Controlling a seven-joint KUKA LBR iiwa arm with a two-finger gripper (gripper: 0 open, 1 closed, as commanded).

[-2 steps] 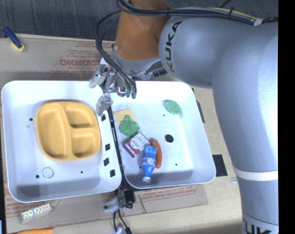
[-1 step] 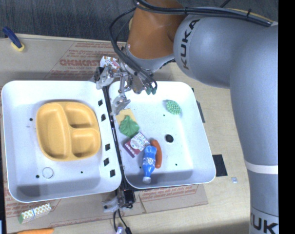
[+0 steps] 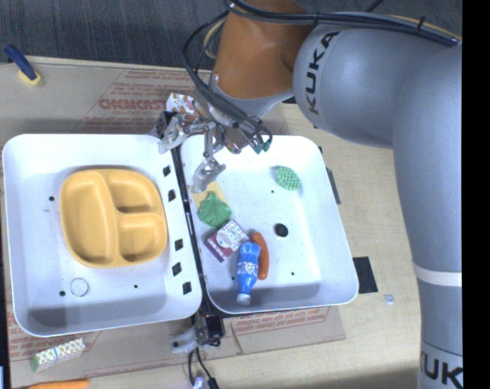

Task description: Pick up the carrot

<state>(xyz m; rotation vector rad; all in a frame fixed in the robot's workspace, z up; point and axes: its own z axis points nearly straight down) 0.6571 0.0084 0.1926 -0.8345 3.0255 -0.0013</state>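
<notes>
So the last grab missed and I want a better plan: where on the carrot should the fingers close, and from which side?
Grip the carrot at its upper half, coming straight down. It lies flat, its lower part pressed against the blue bottle on its left, and the bin floor on its right is bare, so there's likely finger room there.

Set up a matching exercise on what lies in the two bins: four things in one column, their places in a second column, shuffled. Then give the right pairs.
Things:
1. yellow tray
2. carrot
3. blue bottle
4. green ball

Places:
A. in the right bin, toward its far right corner, apart from the rest
B. in the left bin, near its middle
C. in the right bin, just right of the blue bottle
D. in the right bin, cap end pointing at the near rim

Pairs: 1-B, 2-C, 3-D, 4-A
</notes>
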